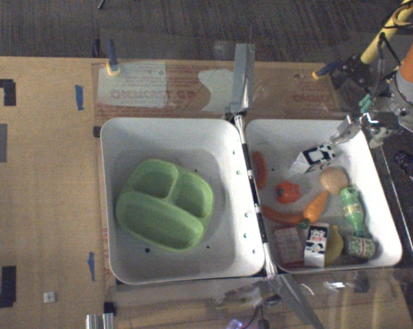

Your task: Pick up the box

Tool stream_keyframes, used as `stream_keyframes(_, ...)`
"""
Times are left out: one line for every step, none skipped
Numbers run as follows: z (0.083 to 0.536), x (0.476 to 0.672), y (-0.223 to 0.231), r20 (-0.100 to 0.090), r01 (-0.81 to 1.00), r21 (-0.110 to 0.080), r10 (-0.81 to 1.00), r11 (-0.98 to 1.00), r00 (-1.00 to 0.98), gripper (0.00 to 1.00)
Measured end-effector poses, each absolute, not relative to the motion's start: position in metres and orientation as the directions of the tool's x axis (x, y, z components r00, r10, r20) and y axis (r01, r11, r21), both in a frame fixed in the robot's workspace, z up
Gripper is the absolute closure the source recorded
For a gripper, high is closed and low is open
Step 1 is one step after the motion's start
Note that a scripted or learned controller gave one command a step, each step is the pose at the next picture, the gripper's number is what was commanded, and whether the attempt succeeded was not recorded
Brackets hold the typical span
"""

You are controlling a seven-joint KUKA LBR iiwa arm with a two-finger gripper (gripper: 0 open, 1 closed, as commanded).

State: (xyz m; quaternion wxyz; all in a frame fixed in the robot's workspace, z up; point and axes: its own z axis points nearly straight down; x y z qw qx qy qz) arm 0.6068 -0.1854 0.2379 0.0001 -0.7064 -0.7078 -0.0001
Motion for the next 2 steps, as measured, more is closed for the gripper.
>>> stream_keyframes(0.239, 0.590, -0.223, 0.000, 0.993, -0.001, 0.993, -0.120, 0.120, 0.00)
stream_keyframes(0.095, 0.590, -0.175, -0.001, 0.965, 0.003, 0.965, -0.262, 0.262, 0.00)
